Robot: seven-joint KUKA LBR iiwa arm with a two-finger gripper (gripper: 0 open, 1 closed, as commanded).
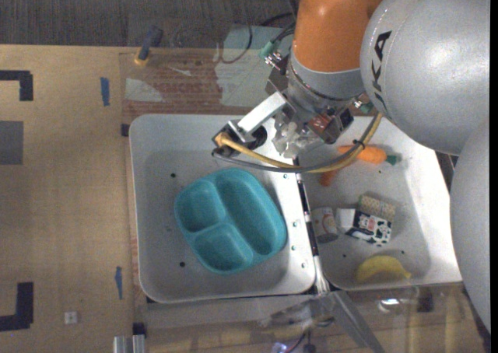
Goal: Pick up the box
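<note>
The box (pixel 372 221), small with a tan top and a black-and-white printed side, lies in the right bin (pixel 424 173) near its middle. My gripper (pixel 292 140) hangs over the far part of the divider between the two bins, up and to the left of the box and well apart from it. Nothing shows in its grasp. The grey arm with its orange band covers the far right of the view.
A teal divided plate (pixel 229 221) fills much of the left bin (pixel 152 165). The right bin also has an orange carrot (pixel 372 156), a yellow banana (pixel 381 269) and a small white item (pixel 327 223) beside the box. A yellow cable (pixel 342 163) loops below the wrist.
</note>
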